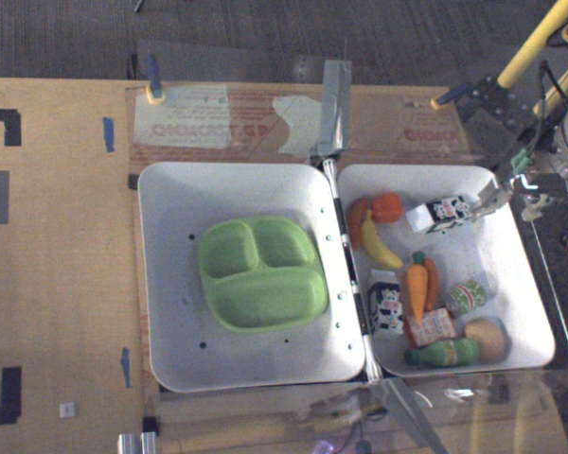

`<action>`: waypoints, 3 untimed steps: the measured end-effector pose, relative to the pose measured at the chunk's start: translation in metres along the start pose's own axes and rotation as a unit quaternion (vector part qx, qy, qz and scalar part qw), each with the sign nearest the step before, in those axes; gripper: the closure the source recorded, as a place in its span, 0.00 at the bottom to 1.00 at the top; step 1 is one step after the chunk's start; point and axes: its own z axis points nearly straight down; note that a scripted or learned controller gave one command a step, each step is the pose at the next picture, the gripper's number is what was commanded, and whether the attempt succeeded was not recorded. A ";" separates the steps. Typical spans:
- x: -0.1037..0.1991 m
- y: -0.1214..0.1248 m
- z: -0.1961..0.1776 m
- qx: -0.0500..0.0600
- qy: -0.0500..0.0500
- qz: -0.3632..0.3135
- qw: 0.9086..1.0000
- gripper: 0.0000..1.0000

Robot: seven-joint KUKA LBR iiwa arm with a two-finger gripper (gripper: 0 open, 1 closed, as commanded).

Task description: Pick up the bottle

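The bottle [442, 353] is green with a yellow-green label. It lies on its side near the front edge of the right bin [535, 282], between a red box [433, 328] and a tan round item [488, 339]. My gripper [492, 197] hangs at the bin's back right, far from the bottle. Its tip is close beside a small cow-patterned carton [442, 214]. Nothing shows in its grasp.
The right bin also holds an orange pepper [386, 207], a banana [376, 244], a carrot [417, 288], a second cow-patterned carton [386, 308] and a small can [469, 296]. A green divided plate [261, 274] sits in the left bin [170, 206]. A metal divider [346, 263] separates the bins.
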 end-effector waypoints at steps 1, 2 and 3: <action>0.043 0.050 0.161 -0.001 0.000 0.136 0.991 0.00; -0.005 -0.023 0.158 0.002 0.002 0.159 0.987 0.00; -0.009 0.052 0.115 -0.001 -0.001 0.263 0.965 0.00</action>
